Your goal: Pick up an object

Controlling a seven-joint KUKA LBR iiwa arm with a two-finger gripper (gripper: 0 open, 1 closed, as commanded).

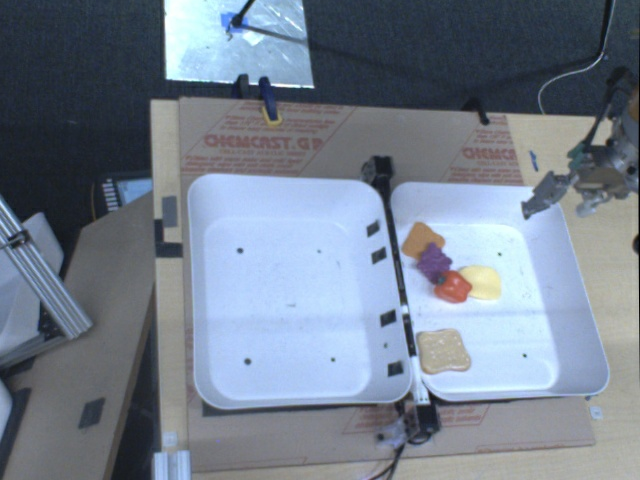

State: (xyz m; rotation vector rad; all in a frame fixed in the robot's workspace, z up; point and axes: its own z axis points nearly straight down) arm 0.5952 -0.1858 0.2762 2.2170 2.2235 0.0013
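Looking down at the setup from above, the two white plastic bins sit side by side on a tabletop (330, 133) covered with printed cardboard. The left bin (285, 288) is smooth and shallow with rounded corners and a few small dark dots on its floor. The right bin (560, 298) has the same shape and holds all the toy food. Near its left wall there's an orange wedge-looking piece (422, 237), and touching it just below is a bumpy purple grape cluster (434, 261). Right against that is a glossy red pepper-ish thing (453, 286), with a smooth pale yellow lump (483, 283) touching its right side. Well apart from that bunch, toward the near left corner, lies a flat tan bread slice (443, 350) with a speckled surface.

The end effector (570, 193) hangs over the far right corner of the right bin, metal and grey, well apart from the food. Its fingers look spread fairly wide, with nothing between them.

Room stuff: dark carpet-like floor, a shiny crinkled foil sheet (238, 26) up top, a white cable (580, 58) looping at upper right, and an aluminium extrusion (40, 278) at left.
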